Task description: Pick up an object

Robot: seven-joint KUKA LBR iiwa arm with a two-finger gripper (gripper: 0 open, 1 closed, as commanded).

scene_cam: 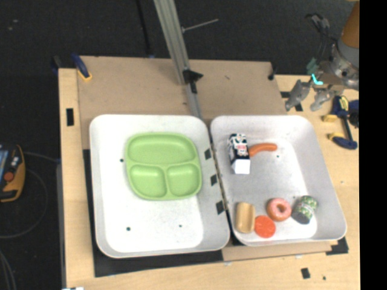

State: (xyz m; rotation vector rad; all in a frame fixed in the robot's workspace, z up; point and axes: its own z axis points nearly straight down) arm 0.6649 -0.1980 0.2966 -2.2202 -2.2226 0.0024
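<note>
The right bin (314, 162) holds several small objects. A black-and-white carton (239, 153) stands near its far left, with an orange carrot-like piece (263, 148) beside it. Along the near edge lie a tan cylinder (244, 217), a red round piece (264, 226), a pink donut (279, 209) and a mottled green lump (305, 209). My gripper (306, 99) hangs above the bench just beyond the right bin's far right corner. It is open, with nothing between its fingers (295, 98).
The left bin (109, 222) holds a green divided plate (163, 165). A grey metal post (175, 47) slants up from between the bins at the back. Blue clamps (346, 110) lie on the bench at the right edge.
</note>
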